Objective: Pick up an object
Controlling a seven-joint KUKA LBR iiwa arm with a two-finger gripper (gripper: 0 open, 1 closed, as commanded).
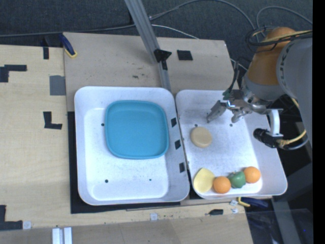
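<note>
End effector (227, 114) hung open and empty just above-right of beige puck (201, 136); should've centred w/ jaws straddling before descending.

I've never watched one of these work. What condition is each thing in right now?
gripper: open, holding nothing, above the right bin
beige round piece: loose in the right bin
yellow piece: at that bin's near edge
two orange balls: flank the green piece
blue plate: flat in the left bin
</note>
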